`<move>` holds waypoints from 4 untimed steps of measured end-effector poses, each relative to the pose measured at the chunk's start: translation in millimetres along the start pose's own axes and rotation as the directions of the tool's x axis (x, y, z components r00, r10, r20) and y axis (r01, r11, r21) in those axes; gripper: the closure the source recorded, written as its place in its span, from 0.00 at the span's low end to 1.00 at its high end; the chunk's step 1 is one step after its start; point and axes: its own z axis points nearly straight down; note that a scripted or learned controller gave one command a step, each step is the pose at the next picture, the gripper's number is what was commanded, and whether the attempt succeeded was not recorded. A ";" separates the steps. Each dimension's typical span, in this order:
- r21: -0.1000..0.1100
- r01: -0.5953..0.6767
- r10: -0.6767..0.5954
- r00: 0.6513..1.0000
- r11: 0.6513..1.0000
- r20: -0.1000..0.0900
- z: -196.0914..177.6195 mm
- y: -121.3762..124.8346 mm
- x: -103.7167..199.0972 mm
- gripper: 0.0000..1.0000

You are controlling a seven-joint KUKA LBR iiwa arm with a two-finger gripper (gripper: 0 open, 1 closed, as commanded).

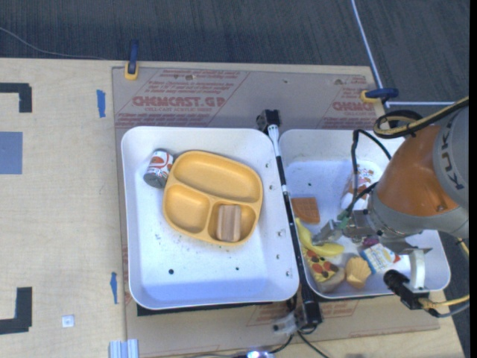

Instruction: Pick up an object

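While the two-finger metal gripper (328,233) is lowered over the yellow plastic banana (313,243), nothing is lifted yet; its grip cannot be told.

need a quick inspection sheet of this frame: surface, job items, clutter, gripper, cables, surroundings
Surface: two white bins side by side, left bin and right bin, on a printed board.
Job items: right bin holds a banana, an orange-brown block, a tan block and small packets.
Clutter: left bin holds a yellow divided tray with a brown block in one compartment; a can lies beside the tray.
Gripper: gripper low in right bin near the banana; finger state unclear.
Cables: black cables loop off the arm.
Surroundings: blue clamps on the board edge.
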 end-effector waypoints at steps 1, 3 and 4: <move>0.000 0.000 0.000 1.000 1.000 -0.001 0.1 0.0 -0.3 0.00; 0.000 0.001 -0.001 1.000 1.000 0.000 0.3 -0.1 -0.2 0.00; 0.000 0.000 0.000 1.000 1.000 0.001 0.3 -0.2 0.4 0.00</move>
